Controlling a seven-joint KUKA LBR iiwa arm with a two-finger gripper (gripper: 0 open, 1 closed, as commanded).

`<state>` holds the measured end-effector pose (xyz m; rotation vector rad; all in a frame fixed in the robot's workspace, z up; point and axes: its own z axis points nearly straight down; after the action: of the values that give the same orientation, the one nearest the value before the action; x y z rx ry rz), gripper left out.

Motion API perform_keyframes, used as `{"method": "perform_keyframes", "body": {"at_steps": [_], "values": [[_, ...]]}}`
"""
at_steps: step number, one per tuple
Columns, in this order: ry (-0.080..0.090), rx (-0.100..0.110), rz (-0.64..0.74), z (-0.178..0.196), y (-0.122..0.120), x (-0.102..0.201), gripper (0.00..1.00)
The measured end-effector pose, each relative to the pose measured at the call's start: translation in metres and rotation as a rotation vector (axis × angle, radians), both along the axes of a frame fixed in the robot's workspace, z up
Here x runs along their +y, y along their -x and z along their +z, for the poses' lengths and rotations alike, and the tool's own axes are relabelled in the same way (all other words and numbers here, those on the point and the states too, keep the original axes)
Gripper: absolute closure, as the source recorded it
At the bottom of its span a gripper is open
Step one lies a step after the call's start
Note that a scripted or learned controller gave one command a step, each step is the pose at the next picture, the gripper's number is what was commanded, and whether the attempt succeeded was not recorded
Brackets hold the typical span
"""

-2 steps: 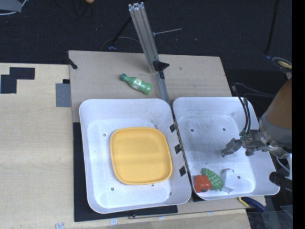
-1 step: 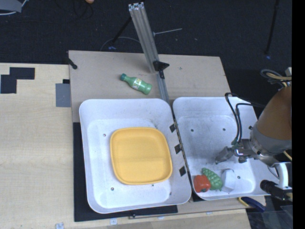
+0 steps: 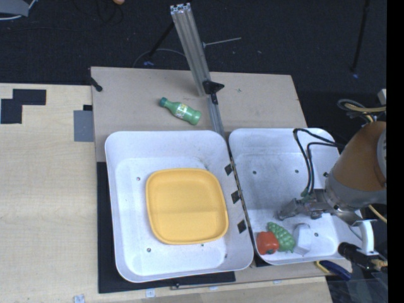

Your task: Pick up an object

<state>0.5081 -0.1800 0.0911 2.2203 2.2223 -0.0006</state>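
**Arm parked over the right bin, toys piled in the corner**

Standing next to the bench right now. The arm (image 3: 360,169) comes in from the right and is bent down over the right bin (image 3: 271,150), with the gripper (image 3: 302,212) low in the near half of it. Honestly can't tell from here how the business end is set; it's a small grey blur against white plastic, and I see nothing obviously caught in it.

The stuff it could go for is right there: a green bumpy toy (image 3: 281,235) and a red toy (image 3: 267,242), touching each other, jammed into the near-left corner of that bin up against the wall. There's also a pale greyish piece (image 3: 301,238) just beside the green one; can't make out what it is. My guess is things end up in the corner because the bin floor is slick and they get shoved around, which makes the grab awkward: the wall leaves little room on that side.

The left bin (image 3: 126,163) has a yellow plate (image 3: 187,205) lying flat in the middle, well apart from the arm. A green bottle (image 3: 180,110) lies on its side on the board behind the bins, outside both, near the foot of a slanted metal rail (image 3: 192,43).

I'd say the pick isn't done yet. The gripper sits just above and right of the toys, so it looks like an approach.
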Motion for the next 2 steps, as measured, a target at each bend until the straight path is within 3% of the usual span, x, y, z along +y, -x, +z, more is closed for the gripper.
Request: {"method": "perform_keyframes", "body": {"at_steps": [1, 2], "values": [[0.0, -0.003, -0.003, 0.011, 0.0, -0.001, 1.0], [0.001, -0.005, -0.002, 0.071, 0.005, -0.005, 1.0]]}}
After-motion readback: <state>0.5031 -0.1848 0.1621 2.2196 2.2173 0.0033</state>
